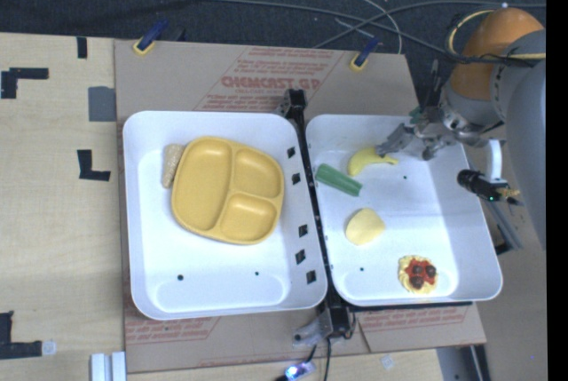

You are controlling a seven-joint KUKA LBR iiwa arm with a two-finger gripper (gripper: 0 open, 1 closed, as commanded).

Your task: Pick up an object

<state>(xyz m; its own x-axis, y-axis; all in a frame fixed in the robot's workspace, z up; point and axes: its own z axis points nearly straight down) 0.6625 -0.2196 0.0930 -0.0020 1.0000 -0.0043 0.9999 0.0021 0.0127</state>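
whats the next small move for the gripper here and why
Probably a short drop and nudge toward the yellow banana, then close. The gripper sits at the banana's upper right edge in the right bin, and nothing shows between its fingers. The green piece lies close on the banana's lower left, so a slight approach from the gripper's side looks safer.

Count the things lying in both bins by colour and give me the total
Yellow: 3, the divided plate, the banana, the pale lump
Green: 1, the green stick
Tan: 1, the cracker-like piece tucked under the plate's edge
Yellow and red: 1, the small pizza
Total: 6
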